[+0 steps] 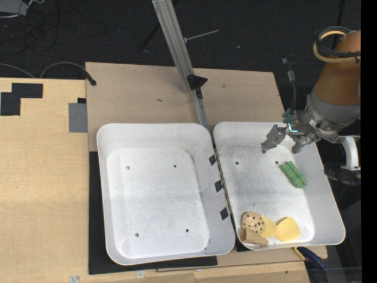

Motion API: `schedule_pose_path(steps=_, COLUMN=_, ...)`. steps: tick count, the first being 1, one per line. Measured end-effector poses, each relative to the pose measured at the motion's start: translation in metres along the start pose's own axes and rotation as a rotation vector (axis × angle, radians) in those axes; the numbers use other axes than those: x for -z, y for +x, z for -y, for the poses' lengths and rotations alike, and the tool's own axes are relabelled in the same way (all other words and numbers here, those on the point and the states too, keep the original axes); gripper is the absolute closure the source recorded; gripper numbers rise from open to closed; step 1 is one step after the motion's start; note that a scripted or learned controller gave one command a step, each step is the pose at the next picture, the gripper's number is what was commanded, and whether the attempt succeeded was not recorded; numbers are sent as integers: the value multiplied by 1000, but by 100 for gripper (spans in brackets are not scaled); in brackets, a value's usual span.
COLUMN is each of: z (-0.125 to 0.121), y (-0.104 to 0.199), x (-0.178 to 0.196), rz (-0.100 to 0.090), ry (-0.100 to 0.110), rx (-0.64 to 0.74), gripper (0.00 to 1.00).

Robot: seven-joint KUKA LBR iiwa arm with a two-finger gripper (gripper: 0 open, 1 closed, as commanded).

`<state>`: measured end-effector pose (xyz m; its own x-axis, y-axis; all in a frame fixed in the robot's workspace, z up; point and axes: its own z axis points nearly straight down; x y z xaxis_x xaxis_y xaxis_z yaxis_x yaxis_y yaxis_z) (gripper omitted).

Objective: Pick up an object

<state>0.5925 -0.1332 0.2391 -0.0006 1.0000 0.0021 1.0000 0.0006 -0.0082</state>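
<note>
Overhead, gripper (pixel 285 143) spread open, holding nothing; green object (pixel 293 174) just below in right bin (pixel 330 229).

Your KUKA arm (pixel 337 84) shows a rounded orange band above a grey wrist, a yellow-and-black cable looped at its top, and a grey metal two-finger gripper (pixel 285 144) with a small teal light.

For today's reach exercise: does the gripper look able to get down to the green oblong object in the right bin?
Probably yes. The gripper hangs open just above the green oblong object, which lies alone on the right white bin's floor, with nothing between them.
</note>
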Motion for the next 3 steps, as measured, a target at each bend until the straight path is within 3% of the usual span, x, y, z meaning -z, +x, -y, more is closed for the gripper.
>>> schedule_pose_path(steps=1, z=-1, y=-1, x=3, rz=1, ry=-5, rx=-1, gripper=0)
schedule_pose_path(steps=3, z=11, y=6, x=-112, rz=0, ry=2, rx=-2, gripper=0)
